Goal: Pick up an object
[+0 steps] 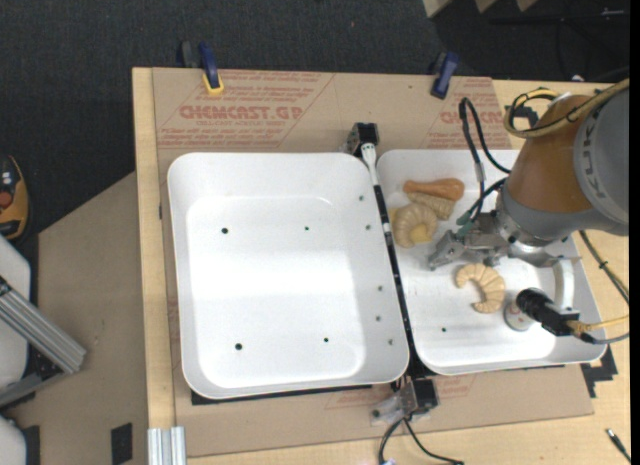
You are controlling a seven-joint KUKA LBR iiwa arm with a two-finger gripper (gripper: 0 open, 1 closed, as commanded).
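Over the right shallow white plastic bin, the jaws hang low beside 3 tan pastry-shaped toys, seemingly lining up a grasp; their state I cannot tell.

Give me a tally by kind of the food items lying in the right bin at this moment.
Croissants: 2, one pale near the bin's left wall, one lower down by the gripper.
Drumstick-shaped piece: 1, orange-tan, at the top of the right bin.
Total: 3.
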